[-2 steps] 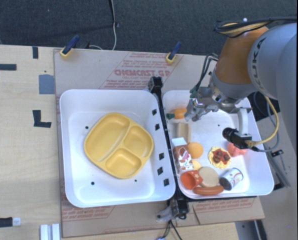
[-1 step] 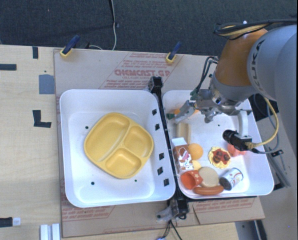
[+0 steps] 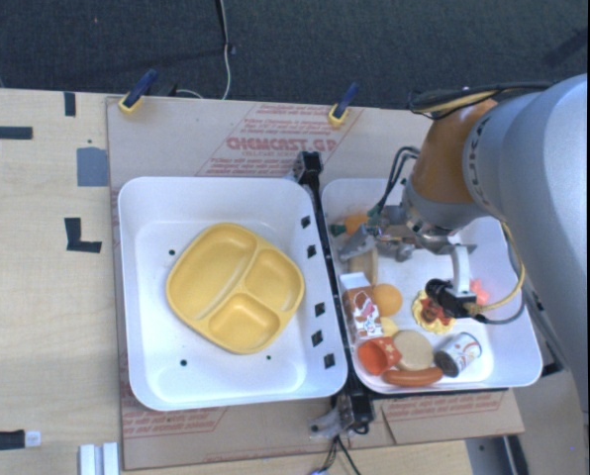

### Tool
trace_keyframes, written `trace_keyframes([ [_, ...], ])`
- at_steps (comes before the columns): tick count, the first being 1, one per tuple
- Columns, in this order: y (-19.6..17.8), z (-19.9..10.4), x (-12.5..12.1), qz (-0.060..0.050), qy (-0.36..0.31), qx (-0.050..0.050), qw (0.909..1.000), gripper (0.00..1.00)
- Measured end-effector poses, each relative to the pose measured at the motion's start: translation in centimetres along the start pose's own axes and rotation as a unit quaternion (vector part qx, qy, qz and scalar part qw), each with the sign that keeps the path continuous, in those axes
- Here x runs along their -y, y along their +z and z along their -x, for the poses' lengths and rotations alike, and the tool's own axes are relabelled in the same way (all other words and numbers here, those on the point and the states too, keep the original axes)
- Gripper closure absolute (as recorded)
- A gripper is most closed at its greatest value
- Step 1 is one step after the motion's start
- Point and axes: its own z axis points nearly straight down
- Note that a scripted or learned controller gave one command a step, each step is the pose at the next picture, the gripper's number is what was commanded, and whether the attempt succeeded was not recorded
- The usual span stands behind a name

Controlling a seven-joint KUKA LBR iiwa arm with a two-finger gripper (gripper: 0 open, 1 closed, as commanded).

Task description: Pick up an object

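Gripper (image 3: pixel 374 243) low in right bin (image 3: pixel 518 364), its grip state indiscernible behind the wrist. Below it: toy foods, including orange ball (image 3: pixel 386 298) and sausage (image 3: pixel 412 375). Left bin (image 3: pixel 137 265) holds yellow divided plate (image 3: pixel 236 287).

Wooden bench (image 3: pixel 38 295) carried a cardboard sheet (image 3: pixel 255 142) mid-frame; two white bins (image 3: pixel 142 285) sat on it.

The gripper (image 3: pixel 366 242) hangs low over the right bin (image 3: pixel 513 349) near its left wall, small food toys clustered toward the near edge, while a yellow divided plate (image 3: pixel 236 287) lies mid-left bin (image 3: pixel 142 295).
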Motion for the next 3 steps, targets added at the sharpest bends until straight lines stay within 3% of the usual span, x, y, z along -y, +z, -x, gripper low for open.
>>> trace_keyframes([
  [1, -0.4, 0.7, -4.9, -0.006, -0.004, 0.001, 1.0000, 0.00],
  [2, -0.5, -0.2, -3.8, -0.001, -0.001, -0.001, 1.0000, 0.00],
  [3, -0.3, -0.3, -5.3, -0.013, -0.002, -0.001, 0.9999, 0.00],
])
